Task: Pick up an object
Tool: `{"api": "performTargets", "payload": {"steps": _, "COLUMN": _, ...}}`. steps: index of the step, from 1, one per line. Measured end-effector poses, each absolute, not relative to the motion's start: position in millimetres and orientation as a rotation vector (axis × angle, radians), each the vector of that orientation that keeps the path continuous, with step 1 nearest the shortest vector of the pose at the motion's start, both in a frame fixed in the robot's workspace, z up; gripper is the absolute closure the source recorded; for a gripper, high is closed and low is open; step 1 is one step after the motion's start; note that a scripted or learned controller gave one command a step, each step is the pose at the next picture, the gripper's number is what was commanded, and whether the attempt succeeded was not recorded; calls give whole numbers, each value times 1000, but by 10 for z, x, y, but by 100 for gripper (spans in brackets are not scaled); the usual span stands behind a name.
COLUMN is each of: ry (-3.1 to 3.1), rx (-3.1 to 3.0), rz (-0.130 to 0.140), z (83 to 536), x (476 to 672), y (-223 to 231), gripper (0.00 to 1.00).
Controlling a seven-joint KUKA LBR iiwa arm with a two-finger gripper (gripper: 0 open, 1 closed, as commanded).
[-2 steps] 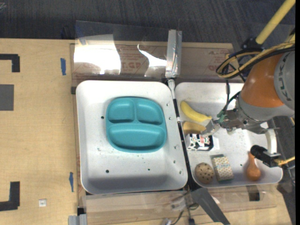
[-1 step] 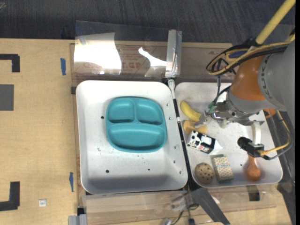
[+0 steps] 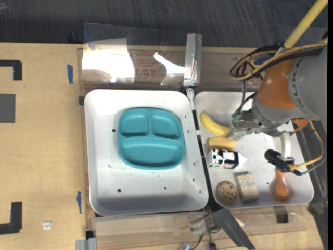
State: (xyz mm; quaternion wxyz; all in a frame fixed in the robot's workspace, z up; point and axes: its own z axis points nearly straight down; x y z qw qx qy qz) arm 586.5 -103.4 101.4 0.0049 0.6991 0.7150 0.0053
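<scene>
Camera view: wooden bench (image 3: 36, 150), dark carpet (image 3: 156, 4) beyond, two white bins (image 3: 99, 155); fingers' (image 3: 237, 132) state indiscernible.

Count: two white bins (image 3: 99, 191). One teal divided plate (image 3: 151, 138). Two bananas (image 3: 214, 124). One black-and-white toy (image 3: 224, 159). One cookie (image 3: 227, 191). One patterned block (image 3: 247, 186). One orange-handled utensil (image 3: 281, 184).

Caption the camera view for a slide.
Arm's gripper poised by a banana in the right bin; teal plate in the left.
</scene>
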Motion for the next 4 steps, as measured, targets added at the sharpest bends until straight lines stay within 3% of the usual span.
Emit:
{"api": "performTargets", "payload": {"steps": 1, "ry": 2241, "rx": 2190, "rz": 15, "z": 1007, "x": 5861, "y": -1032, "gripper": 0}}
{"api": "performTargets", "payload": {"steps": 2, "ry": 2316, "rx": 2117, "rz": 4, "z": 867, "x": 6506, "y": -1018, "gripper": 0}}
{"api": "performTargets", "payload": {"steps": 3, "ry": 2315, "rx": 2110, "rz": 5, "z": 997, "x": 6525, "y": -1014, "gripper": 100}}
{"api": "performTargets", "payload": {"steps": 4, "ry": 2317, "rx": 2110, "rz": 4, "z": 990, "x": 6523, "y": -1008, "gripper": 0}}
